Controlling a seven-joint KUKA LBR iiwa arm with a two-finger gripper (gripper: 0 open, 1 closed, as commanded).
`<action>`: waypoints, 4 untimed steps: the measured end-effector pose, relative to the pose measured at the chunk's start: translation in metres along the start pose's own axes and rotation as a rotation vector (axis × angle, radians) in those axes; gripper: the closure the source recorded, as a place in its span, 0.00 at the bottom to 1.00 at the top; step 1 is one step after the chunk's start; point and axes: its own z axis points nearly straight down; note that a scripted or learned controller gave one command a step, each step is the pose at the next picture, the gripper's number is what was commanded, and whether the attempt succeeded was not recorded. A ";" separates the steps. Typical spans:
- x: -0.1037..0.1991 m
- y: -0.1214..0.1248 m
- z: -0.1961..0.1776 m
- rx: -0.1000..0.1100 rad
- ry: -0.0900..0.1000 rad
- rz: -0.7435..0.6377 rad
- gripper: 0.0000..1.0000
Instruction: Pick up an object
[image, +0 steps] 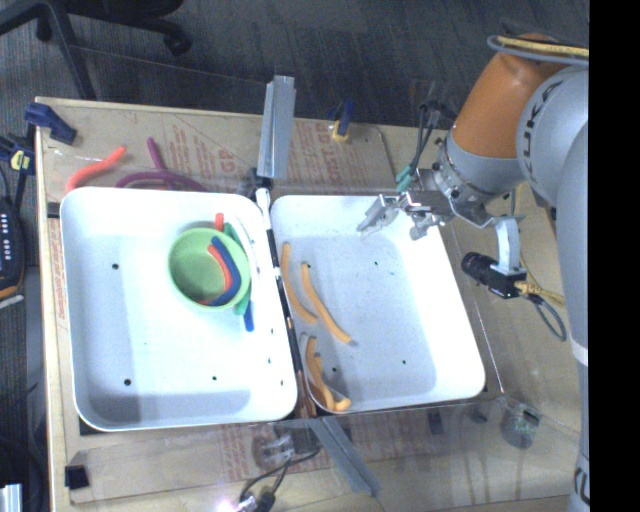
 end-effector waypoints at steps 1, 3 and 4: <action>0.045 -0.007 0.098 0.000 0.000 0.079 0.00; 0.063 -0.046 0.149 -0.005 -0.002 0.012 1.00; 0.061 -0.047 0.149 -0.005 -0.004 0.014 0.00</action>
